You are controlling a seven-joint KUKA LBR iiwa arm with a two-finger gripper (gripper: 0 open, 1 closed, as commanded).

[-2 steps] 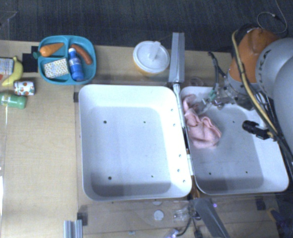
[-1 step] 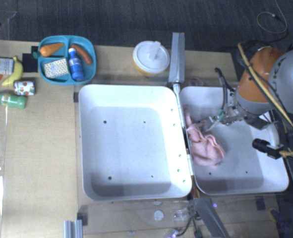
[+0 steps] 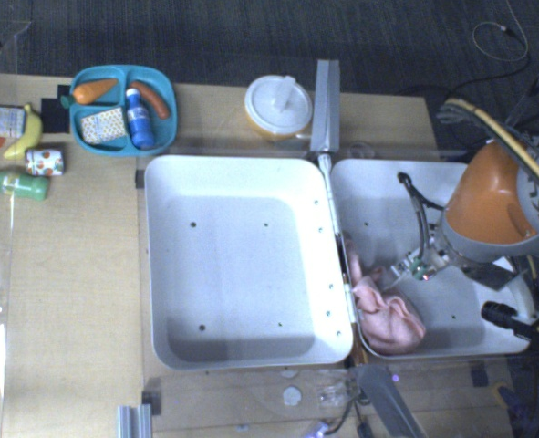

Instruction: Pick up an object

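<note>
Reaching in from the right over the right bin (image 3: 378,190), orange band (image 3: 490,197) bulking above the wrist, wrist angling down and leftward. Gripper (image 3: 413,269) hanging low over the bin floor, just beside the upper right edge of the pink cloth (image 3: 388,318); cannot tell whether spread or pressed together, and cannot tell whether touching the fabric. Cloth lying crumpled in the bin's near left corner, against the dividing wall. Left bin (image 3: 242,181) sitting alongside. Beyond the bins: a blue divided tray (image 3: 163,94) of toy food, a white lidded container (image 3: 279,106).
</note>
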